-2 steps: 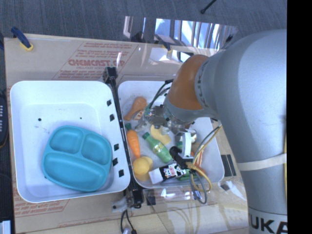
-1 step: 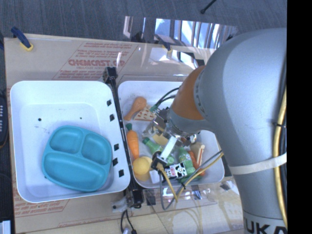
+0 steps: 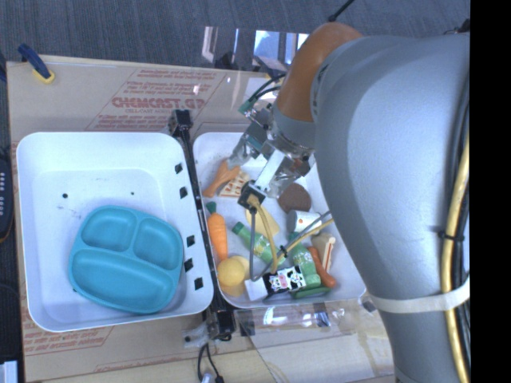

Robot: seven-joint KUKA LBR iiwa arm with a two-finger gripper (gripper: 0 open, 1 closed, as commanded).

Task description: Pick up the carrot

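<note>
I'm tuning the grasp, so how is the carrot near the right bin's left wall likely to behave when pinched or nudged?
The carrot looks like a smooth, moulded toy, so probably stiff and light. Its rounded, tapered shape suggests it may roll or pivot if nudged, and slip out of a pinch near the thin end. It lies close beside the bin wall and the yellow lemon, which may crowd a grasp.
</note>
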